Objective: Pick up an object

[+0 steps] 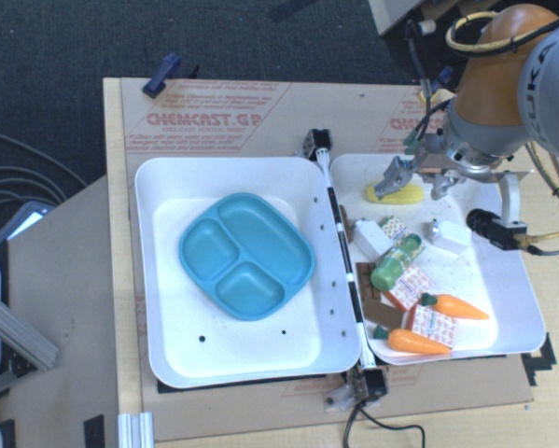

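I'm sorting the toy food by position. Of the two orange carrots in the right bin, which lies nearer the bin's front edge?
The orange plastic carrot by the front rim, below the red-patterned packet. The other orange carrot lies farther back and to the right, with its green end pointing left.

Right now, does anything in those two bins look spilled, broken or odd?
Nothing looks spilled or broken. The right bin holds a jumble: green bottle, two carrots, small packets. The blue divided plate sits askew in the left bin.
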